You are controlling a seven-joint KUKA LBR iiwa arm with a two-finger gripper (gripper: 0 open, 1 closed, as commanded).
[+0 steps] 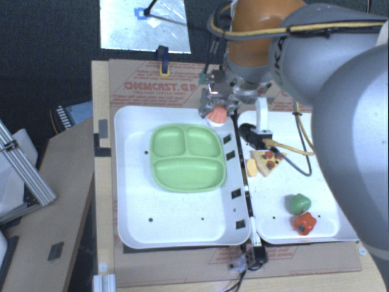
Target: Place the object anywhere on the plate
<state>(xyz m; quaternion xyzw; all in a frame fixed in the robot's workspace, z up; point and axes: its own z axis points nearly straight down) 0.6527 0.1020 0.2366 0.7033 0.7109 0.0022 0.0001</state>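
grip: my gripper (214,105) fingers pinch a small pink-orange object (216,115) | where: frame centre-top, over the green plate (186,158)'s upper-right rim | why: carried high to clear the left bin (130,181) wall; release not yet done

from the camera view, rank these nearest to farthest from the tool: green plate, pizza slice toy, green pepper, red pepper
From the tool, at the left bin's far right corner:
1. Green plate, left bin, just below-left of it.
2. Pizza slice toy, right bin, near the divider; close to the plate's range, hard to call.
3. Green pepper, right bin, near side.
4. Red pepper, just beyond it.
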